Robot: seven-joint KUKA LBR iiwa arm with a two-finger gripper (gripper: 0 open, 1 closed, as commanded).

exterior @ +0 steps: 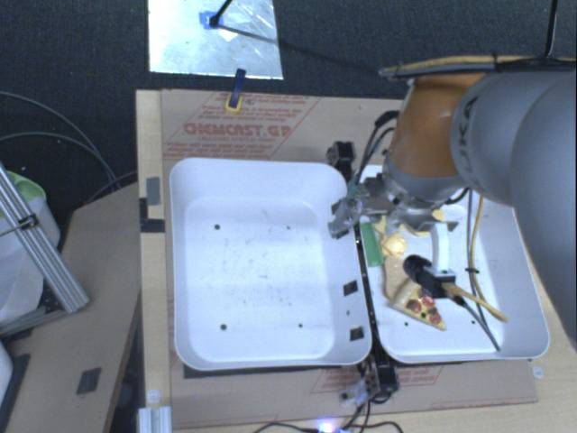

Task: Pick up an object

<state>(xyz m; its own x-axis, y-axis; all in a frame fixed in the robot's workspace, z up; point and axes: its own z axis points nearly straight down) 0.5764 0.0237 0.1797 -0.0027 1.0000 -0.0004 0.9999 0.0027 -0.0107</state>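
While the grey arm with an orange band [469, 142] reaches in from the right, its tool [353, 210] hangs over the seam between the two bins, toward their far side. Whether it is open or closed, or has hold of anything, cannot be told.

In the right shallow white bin [523, 323], a narrow green stick-like object [368, 244] lies along the left wall, just beside a small pale yellow piece [394, 244]. A tan wedge-shaped toy pizza slice with red spots [416, 303] lies nearer. The left shallow white bin [180, 242] sits beside it on a brown cardboard sheet with red print [243, 126] covering the surface.
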